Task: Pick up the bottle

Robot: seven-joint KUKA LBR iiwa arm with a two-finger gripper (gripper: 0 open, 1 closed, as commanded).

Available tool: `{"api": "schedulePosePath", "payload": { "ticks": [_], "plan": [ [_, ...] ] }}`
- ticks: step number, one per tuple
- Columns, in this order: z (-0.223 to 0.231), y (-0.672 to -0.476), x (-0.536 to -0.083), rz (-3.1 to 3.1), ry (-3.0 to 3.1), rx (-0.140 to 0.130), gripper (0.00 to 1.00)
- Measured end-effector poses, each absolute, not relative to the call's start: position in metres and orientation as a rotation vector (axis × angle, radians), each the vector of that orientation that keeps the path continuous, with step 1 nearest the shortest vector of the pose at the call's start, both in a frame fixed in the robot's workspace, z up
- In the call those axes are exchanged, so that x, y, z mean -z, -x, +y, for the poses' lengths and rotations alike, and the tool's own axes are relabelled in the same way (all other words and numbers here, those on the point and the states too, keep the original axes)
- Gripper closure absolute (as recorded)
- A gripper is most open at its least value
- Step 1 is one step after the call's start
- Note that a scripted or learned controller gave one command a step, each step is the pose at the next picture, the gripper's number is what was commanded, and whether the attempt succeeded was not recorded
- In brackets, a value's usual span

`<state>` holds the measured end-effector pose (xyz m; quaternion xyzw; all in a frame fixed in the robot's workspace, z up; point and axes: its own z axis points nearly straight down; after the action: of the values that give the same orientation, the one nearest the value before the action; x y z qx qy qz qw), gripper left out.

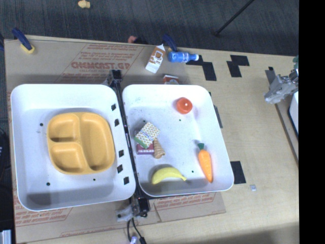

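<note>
The bottle (179,57) is small and blue with a pale cap end. It lies on its side on the bench, just beyond the far edge of the right bin (218,136). A grey metal piece at the right edge of the view looks like my gripper (278,89). It hangs over the bare bench, far to the right of the bottle and outside both bins, with nothing seen in it.
A small milk carton (155,59) lies left of the bottle. The right bin holds an orange ball (184,105), a carrot (204,164), a banana (167,175), a snack packet (146,134) and a cone (158,149). A yellow divided plate (80,142) sits in the left bin (25,100).
</note>
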<state>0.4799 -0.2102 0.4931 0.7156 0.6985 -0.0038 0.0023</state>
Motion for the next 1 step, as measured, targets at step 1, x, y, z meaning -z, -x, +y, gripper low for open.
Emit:
{"api": "schedulePosePath", "payload": {
  "ticks": [1],
  "plan": [
    [-0.2101, -0.4804, -0.5039, 2.197, -2.238, 0.013, 1.0]
  ]
}}
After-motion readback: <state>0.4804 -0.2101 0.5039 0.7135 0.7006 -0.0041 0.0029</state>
